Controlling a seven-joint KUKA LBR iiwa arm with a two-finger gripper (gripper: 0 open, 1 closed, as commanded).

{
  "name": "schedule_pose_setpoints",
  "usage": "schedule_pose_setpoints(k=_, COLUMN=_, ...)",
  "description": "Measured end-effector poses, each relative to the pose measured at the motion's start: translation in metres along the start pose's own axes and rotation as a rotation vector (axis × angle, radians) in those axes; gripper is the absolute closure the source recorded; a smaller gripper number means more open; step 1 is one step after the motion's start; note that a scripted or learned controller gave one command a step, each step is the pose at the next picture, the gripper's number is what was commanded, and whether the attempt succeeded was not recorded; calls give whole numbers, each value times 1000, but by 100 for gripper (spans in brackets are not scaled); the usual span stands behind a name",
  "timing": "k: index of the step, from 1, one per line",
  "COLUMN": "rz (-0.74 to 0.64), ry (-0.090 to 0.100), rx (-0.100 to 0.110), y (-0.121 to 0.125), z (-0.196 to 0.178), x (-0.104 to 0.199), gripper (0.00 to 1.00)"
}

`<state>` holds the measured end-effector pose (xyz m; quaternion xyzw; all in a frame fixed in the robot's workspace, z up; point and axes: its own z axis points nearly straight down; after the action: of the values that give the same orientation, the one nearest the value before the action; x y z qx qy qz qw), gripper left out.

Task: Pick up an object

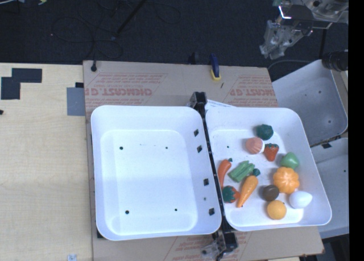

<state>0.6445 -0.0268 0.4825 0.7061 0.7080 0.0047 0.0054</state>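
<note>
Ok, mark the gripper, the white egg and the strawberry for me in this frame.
gripper (pixel 277 42): camera view, between its fingertips, high above the bench.
white egg (pixel 300 199): camera view, centre of its shell, right bin.
strawberry (pixel 271 152): camera view, middle of its red body, right bin.

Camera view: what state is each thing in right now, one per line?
Grey two-finger gripper: raised above the bench, behind the bins.
Right shallow white bin: holds the plastic toy foods.
Small orange toy pumpkin: lying in the right bin.
Long orange toy carrot: lying slantwise in the right bin.
</note>
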Motion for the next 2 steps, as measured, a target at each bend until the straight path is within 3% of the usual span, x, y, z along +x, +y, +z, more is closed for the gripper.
schedule_pose_setpoints(k=1, rz=4, ry=0, rx=19, y=-1, z=26, x=-42, gripper=100)
schedule_pose_setpoints(k=2, rz=6, ry=0, rx=20, y=-2, z=59, x=-104, gripper=100)
